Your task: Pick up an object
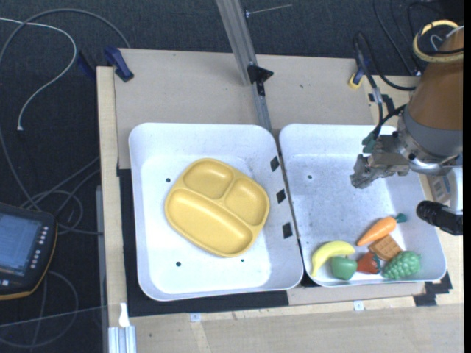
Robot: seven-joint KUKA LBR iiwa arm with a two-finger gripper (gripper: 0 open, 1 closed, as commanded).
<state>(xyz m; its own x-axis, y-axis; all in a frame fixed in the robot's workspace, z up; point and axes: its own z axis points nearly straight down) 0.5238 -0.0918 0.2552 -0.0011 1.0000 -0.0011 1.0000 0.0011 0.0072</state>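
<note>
Far left: dark floor w/ loose cables; a handheld controller (22, 252) w/ lit screen lies at the frame edge, off the bench.
Bench (184, 87): tan board, blue clamp (118, 63) at its upper-left corner, metal pole (239, 35) slanting down from the top to the seam betw. the bins.
Left bin (147, 197): white, shallow. Holds one yellow divided plate (217, 207), 3 compartments, lying flat, approx. centre of the bin.
Right bin (324, 153): white, touching the left bin along the seam. Upper part bare floor; all the toy food sits bunched in the lower-right corner.
Banana (329, 254): yellow, curved, leftmost of the bunch, near the bin's front wall.
Green fruit (343, 268): round, apple-like, touching the banana's lower side.
Red piece (368, 262): small, just right of the green fruit; type can't be made out.
Carrot (377, 231): orange w/ green tip, tilted, upper end to the right, at the top of the bunch.
Brown piece (385, 248): waffle-textured block, just under the carrot.
Grapes (402, 265): green cluster, rightmost, beside the brown piece.
Hand (366, 173): grey, over the right bin's upper-right area, pointing down-left, well apart from the food bunch, nothing seen in it. Spread or pressed together: can't tell from this angle.
Arm (438, 101): grey w/ orange band, coming in from the right edge.
</note>
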